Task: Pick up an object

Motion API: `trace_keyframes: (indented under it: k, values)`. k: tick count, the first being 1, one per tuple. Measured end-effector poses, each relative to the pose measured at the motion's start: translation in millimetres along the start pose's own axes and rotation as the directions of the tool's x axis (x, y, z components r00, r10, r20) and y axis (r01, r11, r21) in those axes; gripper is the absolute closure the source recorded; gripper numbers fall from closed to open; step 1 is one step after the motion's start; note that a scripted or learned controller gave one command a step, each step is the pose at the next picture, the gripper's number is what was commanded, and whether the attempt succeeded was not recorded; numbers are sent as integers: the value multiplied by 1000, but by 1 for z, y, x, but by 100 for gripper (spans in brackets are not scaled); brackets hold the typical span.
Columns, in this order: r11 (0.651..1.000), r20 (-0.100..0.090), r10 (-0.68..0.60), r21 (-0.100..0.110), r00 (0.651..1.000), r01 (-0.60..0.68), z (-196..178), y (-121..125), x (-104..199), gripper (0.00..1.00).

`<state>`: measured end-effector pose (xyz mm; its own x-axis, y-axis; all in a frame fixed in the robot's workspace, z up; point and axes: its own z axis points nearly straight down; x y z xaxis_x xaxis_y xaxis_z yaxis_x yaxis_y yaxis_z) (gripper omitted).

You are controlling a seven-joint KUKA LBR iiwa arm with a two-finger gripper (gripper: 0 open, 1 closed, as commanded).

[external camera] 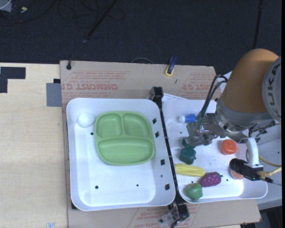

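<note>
My gripper [194, 140] hangs low over the right bin [256, 190], just above and touching the top edge of a dark green toy [187, 155]. Nothing shows held in it. Close by in the same bin lie a yellow corn-like piece [190, 170], a purple grape bunch [210, 179], a green apple-like fruit [194, 191] and an orange round piece [229, 147]. A small blue and white item [186, 118] rests at the bin's back, beside the wrist. The arm's bulk hides the bin's back right part.
The left bin [80, 175] carries a light green divided plate [124, 138] and a white ball [85, 119] in its back left corner. A black divider [165, 146] runs between the bins. A reddish piece [236, 175] peeks out at the right bin's front right.
</note>
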<state>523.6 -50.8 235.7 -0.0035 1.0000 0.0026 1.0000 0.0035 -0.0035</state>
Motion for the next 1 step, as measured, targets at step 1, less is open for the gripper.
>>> trace_keyframes:
  k: [1]
  values:
    - [1000, 0, 0, 1, 1000, 0, 13, -9, 56, 100]
